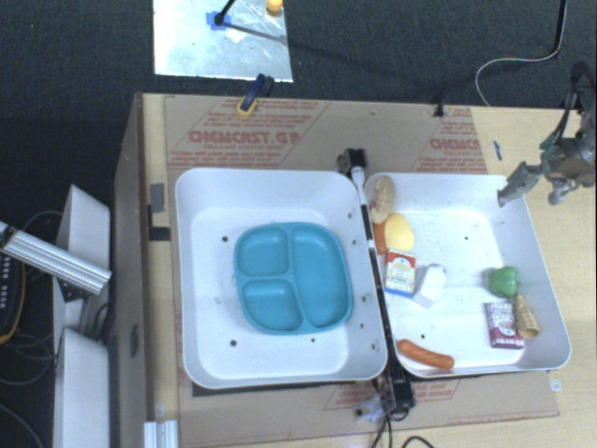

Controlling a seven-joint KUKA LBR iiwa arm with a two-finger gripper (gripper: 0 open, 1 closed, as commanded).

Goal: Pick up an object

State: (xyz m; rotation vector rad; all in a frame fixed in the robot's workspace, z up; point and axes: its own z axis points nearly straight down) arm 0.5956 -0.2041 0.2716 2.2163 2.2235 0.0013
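Left bin (201,250): smooth white plastic, faint sheen. Blue divided plate (292,278): matt plastic. Bench top (242,133): printed brown cardboard, dull. Floor sheet (196,26): silvery, possibly metal. Red packet (503,325): glossy wrapper.

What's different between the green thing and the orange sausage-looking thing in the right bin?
The green object is rounded and compact; the orange sausage is long and thin. The green object sits near the right wall of the right bin, while the sausage lies along its front edge. Their colours differ plainly. Both rest loose on the bin floor, apart from the gripper at the bin's far right corner.
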